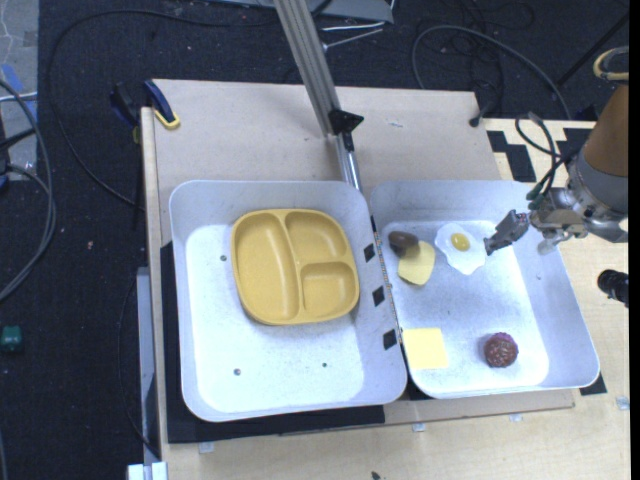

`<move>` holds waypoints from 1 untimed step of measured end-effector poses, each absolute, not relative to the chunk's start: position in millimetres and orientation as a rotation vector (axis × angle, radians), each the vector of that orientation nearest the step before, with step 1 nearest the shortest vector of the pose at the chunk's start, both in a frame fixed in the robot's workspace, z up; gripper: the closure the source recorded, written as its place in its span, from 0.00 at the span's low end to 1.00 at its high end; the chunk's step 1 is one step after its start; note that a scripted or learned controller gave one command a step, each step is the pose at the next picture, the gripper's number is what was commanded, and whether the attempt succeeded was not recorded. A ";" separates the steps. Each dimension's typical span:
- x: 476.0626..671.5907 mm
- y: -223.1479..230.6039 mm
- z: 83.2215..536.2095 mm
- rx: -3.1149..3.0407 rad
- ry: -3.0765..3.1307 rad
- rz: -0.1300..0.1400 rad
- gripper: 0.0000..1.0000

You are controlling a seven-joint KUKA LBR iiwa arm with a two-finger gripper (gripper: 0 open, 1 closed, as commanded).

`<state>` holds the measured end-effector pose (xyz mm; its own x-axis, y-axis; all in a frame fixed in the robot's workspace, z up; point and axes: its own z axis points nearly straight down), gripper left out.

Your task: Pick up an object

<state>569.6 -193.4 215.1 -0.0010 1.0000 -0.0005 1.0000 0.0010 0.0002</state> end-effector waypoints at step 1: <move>571.0 -198.1 171.3 2.223 2.222 -0.003 0.00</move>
